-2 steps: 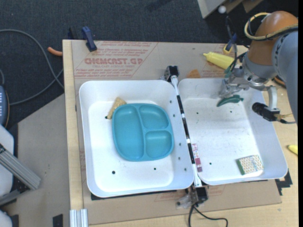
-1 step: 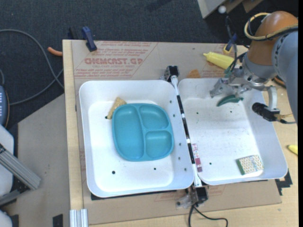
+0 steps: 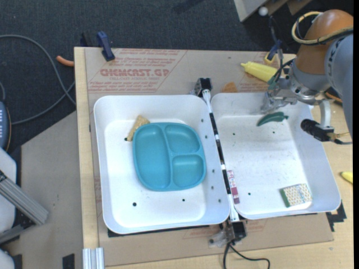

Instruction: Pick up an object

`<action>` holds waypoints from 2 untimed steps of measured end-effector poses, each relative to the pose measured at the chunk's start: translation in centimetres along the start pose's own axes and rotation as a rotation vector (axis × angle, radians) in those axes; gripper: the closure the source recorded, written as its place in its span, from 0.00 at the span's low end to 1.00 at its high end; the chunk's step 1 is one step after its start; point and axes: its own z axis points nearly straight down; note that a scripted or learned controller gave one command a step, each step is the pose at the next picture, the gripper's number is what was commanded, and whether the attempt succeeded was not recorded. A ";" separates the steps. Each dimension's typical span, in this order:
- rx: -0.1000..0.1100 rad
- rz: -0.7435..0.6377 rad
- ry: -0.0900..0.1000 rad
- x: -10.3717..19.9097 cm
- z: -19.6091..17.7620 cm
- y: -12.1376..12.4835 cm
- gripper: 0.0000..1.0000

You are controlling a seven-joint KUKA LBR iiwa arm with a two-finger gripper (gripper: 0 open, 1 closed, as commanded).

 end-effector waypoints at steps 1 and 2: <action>0.001 0.000 0.000 0.0 0.0 0.0 0.00; 0.003 0.003 0.003 -0.2 2.0 -0.1 0.00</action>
